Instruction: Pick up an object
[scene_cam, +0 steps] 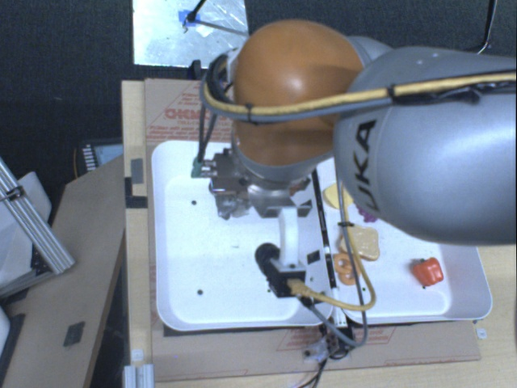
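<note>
Frankly, I cannot tell whether my pincer [239, 199] is spread or pressed together, because my own wrist and the orange band [295, 87] above it cover it from the camera. It hangs over the nine o'clock bin [182, 249], close to that bin's twelve o'clock wall.

What I might pick lies in the three o'clock bin [456, 296], off at three to four o'clock from my pincer. Nearest, at three o'clock, a yellow piece [332, 194] shows from under my grey forearm [428, 144]. A purple thing [371, 213] sits just beside it, mostly hidden. Toward four o'clock a pale tan slab [366, 243] lies close against an orange ring [343, 267]; I cannot tell whether they touch. Farther out along four o'clock, well apart from these, a red-orange block [427, 272] sits by itself near the bin's six o'clock wall.

Both bins rest on a cardboard sheet [174, 115] with red print. Beyond it at twelve o'clock lies a shiny foil sheet [182, 23] on dark cloth. At nine o'clock I see the wooden bench top [89, 249], and past that a slanted aluminium rail [36, 233]
</note>
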`<state>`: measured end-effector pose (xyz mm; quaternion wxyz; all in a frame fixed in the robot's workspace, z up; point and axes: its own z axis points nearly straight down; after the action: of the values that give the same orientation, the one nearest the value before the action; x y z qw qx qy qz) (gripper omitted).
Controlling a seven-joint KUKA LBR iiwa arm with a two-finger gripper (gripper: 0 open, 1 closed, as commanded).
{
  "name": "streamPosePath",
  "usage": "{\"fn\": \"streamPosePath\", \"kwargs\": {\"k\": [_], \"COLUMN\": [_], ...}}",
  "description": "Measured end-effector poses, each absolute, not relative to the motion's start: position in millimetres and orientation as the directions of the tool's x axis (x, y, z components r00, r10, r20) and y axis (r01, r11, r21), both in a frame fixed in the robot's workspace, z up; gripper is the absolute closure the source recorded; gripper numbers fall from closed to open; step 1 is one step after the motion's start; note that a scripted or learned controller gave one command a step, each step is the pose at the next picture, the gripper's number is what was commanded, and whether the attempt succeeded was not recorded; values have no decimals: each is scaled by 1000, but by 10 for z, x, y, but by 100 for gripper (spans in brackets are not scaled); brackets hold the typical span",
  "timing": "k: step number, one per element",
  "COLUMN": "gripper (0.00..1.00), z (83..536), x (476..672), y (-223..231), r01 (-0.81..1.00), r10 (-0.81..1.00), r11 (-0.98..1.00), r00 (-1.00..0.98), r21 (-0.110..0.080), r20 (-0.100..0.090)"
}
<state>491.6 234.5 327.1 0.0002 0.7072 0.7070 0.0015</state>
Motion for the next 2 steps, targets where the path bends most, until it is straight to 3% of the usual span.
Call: {"fn": "streamPosePath", "kwargs": {"k": [1, 2], "gripper": [100, 100], "z": [2754, 3476], "x": [5451, 4865], "y": [1769, 786], "r01": [1000, 1000], "r10": [1000, 1000], "r11": [-6, -9], "r00": [6, 9], "r21": [-1, 8], "r20": [-3, -1]}}
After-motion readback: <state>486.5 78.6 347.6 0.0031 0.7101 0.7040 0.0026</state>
